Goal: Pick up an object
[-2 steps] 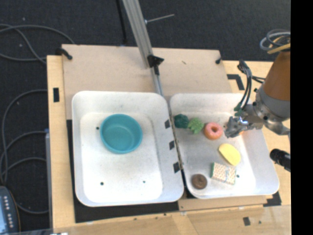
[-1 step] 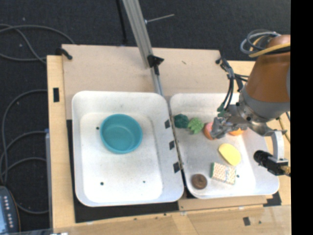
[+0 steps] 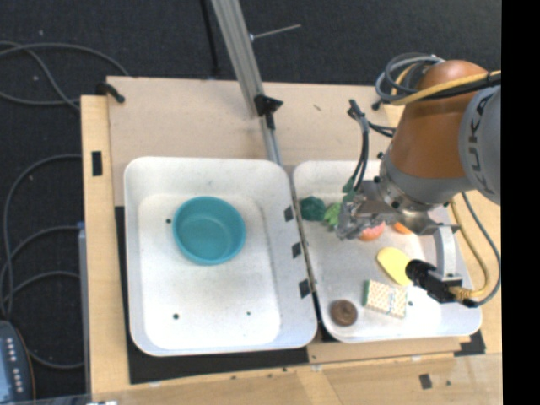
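Observation:
My gripper [image 3: 348, 224] is low over the upper left part of the right bin [image 3: 337, 172]. It hangs right beside a light green object [image 3: 332, 215] and a dark green object [image 3: 312, 207], with an orange-red object [image 3: 372, 232] just to its right. The arm's body hides part of that cluster. Nothing can be made out between the gripper's tips. Further down the right bin lie a yellow object [image 3: 391, 263], a small checkered pad [image 3: 386, 298] and a brown disc [image 3: 342, 312].
The left bin [image 3: 152, 310] holds a teal bowl [image 3: 209, 230]. A slanted metal rail [image 3: 240, 49] comes down to the divide between the bins. The bin walls meet just left of the green objects.

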`<state>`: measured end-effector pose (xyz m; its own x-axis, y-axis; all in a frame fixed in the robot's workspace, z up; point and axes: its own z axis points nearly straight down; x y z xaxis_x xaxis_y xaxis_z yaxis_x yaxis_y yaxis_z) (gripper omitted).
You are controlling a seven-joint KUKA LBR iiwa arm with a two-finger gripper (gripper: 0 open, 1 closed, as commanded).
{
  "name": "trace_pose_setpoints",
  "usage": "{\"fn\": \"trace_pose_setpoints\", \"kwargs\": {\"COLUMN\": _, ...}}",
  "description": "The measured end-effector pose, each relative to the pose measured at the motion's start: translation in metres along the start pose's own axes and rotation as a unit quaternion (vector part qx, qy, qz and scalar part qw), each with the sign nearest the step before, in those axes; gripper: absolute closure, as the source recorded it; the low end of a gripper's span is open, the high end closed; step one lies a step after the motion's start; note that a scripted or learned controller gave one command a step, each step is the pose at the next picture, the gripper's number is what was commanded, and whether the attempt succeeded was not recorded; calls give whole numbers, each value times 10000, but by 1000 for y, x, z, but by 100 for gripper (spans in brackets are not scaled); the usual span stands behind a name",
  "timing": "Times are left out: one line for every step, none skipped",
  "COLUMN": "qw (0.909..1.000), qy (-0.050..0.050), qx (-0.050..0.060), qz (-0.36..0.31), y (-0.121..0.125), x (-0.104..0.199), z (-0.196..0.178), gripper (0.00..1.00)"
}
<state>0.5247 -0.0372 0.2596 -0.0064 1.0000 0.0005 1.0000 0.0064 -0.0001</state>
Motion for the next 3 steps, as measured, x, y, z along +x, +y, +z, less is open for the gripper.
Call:
{"fn": "trace_pose_setpoints", "kwargs": {"qw": 10000, "qy": 7, "qx": 1, "qz": -9, "y": 1, "x": 57, "z": 0, "gripper": 100}}
{"fn": "trace_pose_setpoints", "kwargs": {"qw": 10000, "qy": 7, "qx": 6, "qz": -10, "y": -13, "x": 108, "z": 1, "gripper": 100}}
{"fn": "trace_pose_setpoints", "kwargs": {"qw": 10000, "qy": 4, "qx": 5, "qz": 15, "y": -12, "x": 105, "z": 1, "gripper": 0}}
